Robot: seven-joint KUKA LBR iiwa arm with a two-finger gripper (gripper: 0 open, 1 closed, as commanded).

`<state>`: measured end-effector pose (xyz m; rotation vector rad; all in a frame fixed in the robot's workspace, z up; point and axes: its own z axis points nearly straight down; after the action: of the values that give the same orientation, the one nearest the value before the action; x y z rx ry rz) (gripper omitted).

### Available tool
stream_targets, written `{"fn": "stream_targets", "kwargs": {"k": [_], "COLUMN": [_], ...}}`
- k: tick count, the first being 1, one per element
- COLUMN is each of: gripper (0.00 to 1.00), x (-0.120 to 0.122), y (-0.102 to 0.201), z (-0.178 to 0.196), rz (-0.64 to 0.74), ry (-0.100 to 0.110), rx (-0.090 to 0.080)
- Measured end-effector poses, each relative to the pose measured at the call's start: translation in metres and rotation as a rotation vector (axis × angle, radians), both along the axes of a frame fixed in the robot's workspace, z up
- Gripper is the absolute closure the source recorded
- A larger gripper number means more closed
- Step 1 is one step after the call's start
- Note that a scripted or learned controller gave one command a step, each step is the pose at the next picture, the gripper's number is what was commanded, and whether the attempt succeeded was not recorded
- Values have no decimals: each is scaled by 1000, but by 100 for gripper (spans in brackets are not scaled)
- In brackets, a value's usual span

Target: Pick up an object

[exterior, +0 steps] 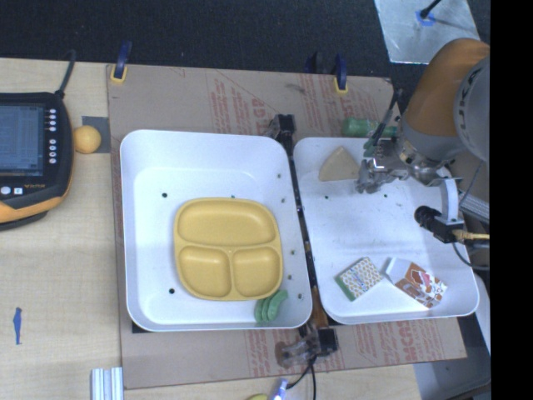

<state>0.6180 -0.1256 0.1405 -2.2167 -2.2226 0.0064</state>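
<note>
The end effector (371, 173) is positioned low over the far part of the right bin (366, 315), reached in from the right side. Whether it is apart or together cannot be told, and nothing is seen held in it.

Just beside the end effector, on its left, a tan wedge (336, 166) is lying flat on the bin floor. It is judged to be the intended object, since the end effector is placed closest to it. Its long axis runs roughly along the bin's far wall, and its narrow tip points up and toward the end effector.

Well nearer the camera than the end effector, a patterned card (360, 277) and a red-and-white packet (416, 282) lie flat, each turned diagonally.

Further to the left, a yellow divided tray (226, 248) rests in the left bin (141, 165), with a green item (270, 307) at its near edge.
</note>
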Motion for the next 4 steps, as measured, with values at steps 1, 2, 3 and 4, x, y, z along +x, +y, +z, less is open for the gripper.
{"fn": "stream_targets", "kwargs": {"k": [1,2,3,4], "gripper": [100,100,100,100], "x": [-23,13,9,10], "y": [67,11,77,76], "z": [52,49,71,82], "rz": [2,-1,1,5], "ry": [-2,-3,-3,-2], "rx": [2,1,2,2]}}
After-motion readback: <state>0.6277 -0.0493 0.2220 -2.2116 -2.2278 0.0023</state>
